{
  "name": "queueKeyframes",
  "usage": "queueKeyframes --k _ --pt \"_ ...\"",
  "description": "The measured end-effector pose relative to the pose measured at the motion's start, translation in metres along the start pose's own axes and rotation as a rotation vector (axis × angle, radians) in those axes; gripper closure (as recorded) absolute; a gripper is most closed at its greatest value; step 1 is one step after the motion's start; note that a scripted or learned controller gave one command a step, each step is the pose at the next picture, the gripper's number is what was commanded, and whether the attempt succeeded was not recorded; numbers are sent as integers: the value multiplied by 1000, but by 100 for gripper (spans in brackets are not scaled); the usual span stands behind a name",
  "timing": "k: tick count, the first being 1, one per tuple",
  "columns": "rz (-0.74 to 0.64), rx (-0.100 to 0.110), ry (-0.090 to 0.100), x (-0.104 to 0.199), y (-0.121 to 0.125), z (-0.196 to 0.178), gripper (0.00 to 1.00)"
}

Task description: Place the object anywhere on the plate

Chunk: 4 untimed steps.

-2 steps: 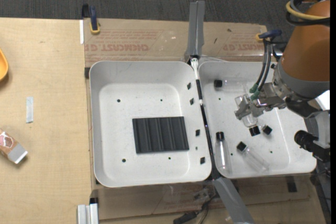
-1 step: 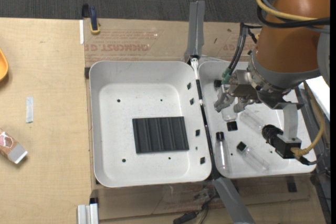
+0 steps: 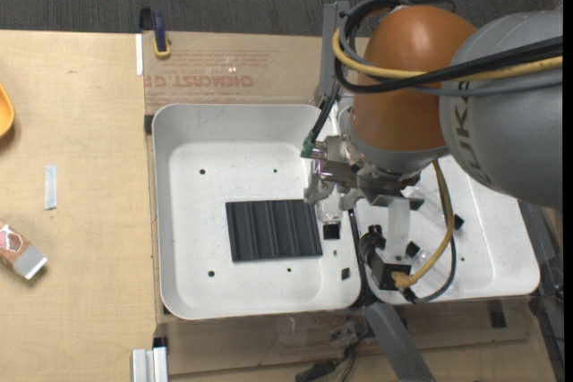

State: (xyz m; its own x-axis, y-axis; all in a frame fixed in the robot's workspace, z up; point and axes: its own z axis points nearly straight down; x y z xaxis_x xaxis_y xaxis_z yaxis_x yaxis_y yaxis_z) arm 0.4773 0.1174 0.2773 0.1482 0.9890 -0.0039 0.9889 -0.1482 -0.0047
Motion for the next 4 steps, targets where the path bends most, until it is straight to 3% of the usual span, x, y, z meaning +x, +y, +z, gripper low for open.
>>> queueKeyframes --k 1,2,3,4 --pt "1 0 0 22 -3 23 100" --pt "43 -2 0 31 -4 -39 100" --pt "187 1 -1 58 -9 4 100" --pt "187 1 -1 58 -9 4 0"
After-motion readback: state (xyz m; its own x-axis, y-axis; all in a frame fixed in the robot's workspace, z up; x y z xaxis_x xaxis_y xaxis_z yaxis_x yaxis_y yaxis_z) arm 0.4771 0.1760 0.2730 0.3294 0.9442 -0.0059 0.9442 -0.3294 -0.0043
